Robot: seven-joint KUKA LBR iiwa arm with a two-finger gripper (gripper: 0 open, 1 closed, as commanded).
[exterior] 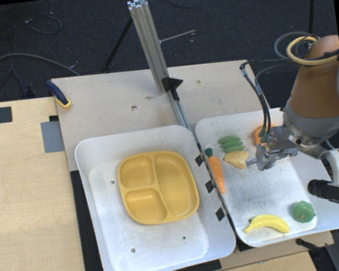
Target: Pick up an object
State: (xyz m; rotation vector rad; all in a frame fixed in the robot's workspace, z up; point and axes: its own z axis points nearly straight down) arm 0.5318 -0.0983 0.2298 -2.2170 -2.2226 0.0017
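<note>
Nearest the lens, at the right bin's six o'clock edge, lay a yellow banana with a green round fruit just beside it at three o'clock. From the hand outward: it hung low in that bin's upper half, and whether it was spread or pinched could not be told; nothing showed in its grip. A pale yellow wedge sat just beside it at nine o'clock, a green ridged piece above that, an orange piece at the hand's twelve. A carrot lay along the bin's left wall. Judged from this, a good pick would centre over the wedge and descend straight, since its neighbours crowded close. At nine o'clock, well apart, the left bin held a yellow divided plate; a metal post rose from the desk.
</note>
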